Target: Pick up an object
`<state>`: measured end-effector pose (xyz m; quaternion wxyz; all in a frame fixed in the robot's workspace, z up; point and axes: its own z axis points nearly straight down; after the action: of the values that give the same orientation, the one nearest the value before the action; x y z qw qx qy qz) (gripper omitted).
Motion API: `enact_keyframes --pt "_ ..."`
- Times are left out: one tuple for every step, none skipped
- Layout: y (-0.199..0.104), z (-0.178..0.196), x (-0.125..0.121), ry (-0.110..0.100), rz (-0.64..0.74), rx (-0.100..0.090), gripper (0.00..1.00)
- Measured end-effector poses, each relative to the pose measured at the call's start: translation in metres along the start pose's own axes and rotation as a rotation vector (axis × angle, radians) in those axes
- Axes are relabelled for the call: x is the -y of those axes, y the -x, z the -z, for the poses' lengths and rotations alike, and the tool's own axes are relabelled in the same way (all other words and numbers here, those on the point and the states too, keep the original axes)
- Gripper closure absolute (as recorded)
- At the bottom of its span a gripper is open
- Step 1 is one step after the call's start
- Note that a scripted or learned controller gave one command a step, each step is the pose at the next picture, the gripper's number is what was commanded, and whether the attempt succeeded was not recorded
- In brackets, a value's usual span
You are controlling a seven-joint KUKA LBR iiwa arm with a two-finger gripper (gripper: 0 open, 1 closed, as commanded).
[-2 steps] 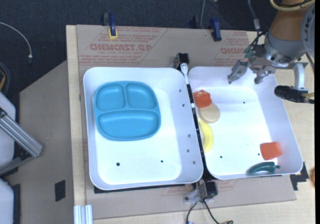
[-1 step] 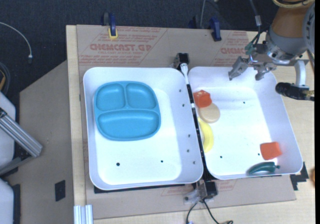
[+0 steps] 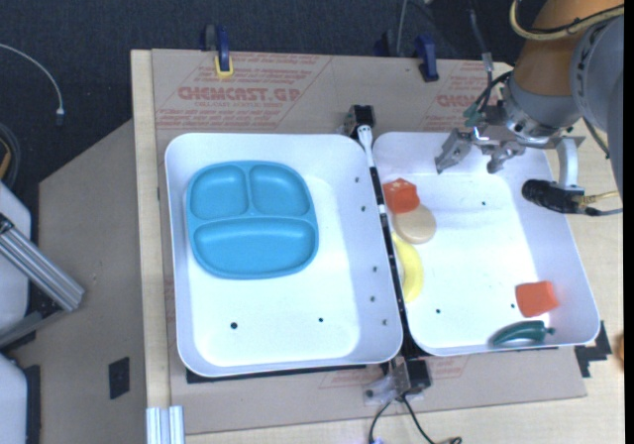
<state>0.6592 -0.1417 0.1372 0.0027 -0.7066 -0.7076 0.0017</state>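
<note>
My gripper hangs over the far end of the right bin, open, with nothing between its fingers. Along that bin's left wall lie a red-orange piece, a beige round piece and a yellow banana, all left of and nearer than the gripper. An orange block and a teal object sit in the bin's near right corner. A blue divided plate rests in the left bin.
The grey arm with its orange band reaches in from the upper right. A black divider runs between the two bins. Clamps hold the brown board at the back edge.
</note>
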Motion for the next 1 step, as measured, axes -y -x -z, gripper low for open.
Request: enact_keyframes --pt "-0.0006 -0.0530 0.0004 0.001 0.000 0.000 0.00"
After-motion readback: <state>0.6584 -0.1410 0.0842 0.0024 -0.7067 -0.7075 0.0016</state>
